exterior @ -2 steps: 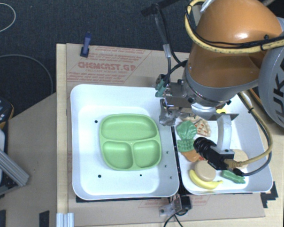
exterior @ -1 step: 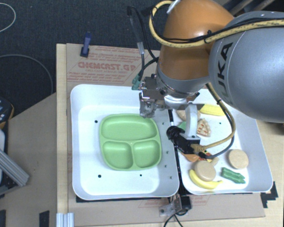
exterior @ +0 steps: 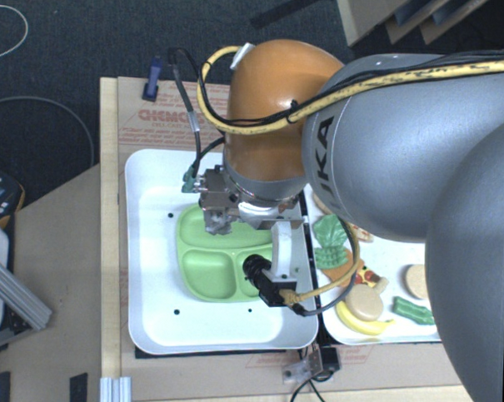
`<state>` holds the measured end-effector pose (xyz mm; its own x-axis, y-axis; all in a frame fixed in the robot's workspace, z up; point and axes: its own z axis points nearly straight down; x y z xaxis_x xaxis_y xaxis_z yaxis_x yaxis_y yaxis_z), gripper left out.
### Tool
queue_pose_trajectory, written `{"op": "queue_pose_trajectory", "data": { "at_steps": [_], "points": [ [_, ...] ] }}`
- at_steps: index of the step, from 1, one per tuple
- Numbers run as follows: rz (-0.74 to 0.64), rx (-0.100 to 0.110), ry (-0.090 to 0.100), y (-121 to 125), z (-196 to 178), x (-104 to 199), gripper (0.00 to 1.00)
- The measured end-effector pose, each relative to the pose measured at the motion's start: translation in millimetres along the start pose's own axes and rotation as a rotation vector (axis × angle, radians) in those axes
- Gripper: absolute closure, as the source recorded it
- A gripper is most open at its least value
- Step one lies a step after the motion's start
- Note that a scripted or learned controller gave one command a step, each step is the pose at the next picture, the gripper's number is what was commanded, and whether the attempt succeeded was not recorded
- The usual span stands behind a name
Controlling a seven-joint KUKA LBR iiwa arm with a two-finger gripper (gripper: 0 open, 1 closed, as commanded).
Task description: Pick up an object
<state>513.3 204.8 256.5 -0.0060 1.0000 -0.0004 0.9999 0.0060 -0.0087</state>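
A light green divided tray lies in the left white bin. The arm's orange band and wrist hang right over it and hide the tray's far part. The gripper reaches down from the wrist onto the tray's upper left area. In the right bin lie a green leafy toy, a yellow banana, a tan round piece, a small green piece and a pale round disc.
The grey arm covers most of the right bin and the upper right of the view. A black camera block on the wrist hangs above the tray's right side. Cables run along the arm. The bench's cardboard edge borders the left bin.
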Motion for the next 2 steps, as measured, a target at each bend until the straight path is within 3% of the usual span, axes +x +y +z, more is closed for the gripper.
{"op": "queue_pose_trajectory", "data": {
  "at_steps": [1, 2],
  "points": [
    [0.01, -0.019, 0.003, -10.5, -114.9, -47.2, 1.0],
    [0.003, -0.001, -0.001, -36.5, -61.8, -16.3, 1.0]
  ]
}}
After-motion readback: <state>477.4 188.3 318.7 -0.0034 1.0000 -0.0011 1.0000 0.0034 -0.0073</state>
